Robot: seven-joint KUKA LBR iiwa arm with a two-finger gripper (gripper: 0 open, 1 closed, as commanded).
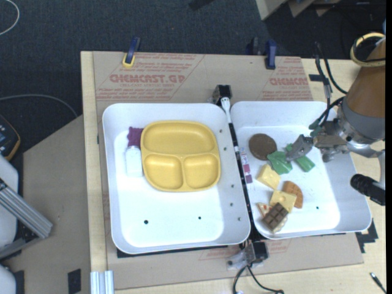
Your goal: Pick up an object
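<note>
Green toy (290,162) lies in the right bin (343,216), near a brown disc (262,146). Gripper (299,147) sits just above it; whether it grasps anything, I cannot tell.

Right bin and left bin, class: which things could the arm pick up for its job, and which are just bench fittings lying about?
For the job:
hand
green toy
brown disc
cheese wedge
chocolate bar
yellow tray

Lying about:
yellow clamp
blue clamp

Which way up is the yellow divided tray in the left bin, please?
Upright. The yellow tray lies flat in the left bin with its three hollow compartments facing up; nothing sits in them.
</note>
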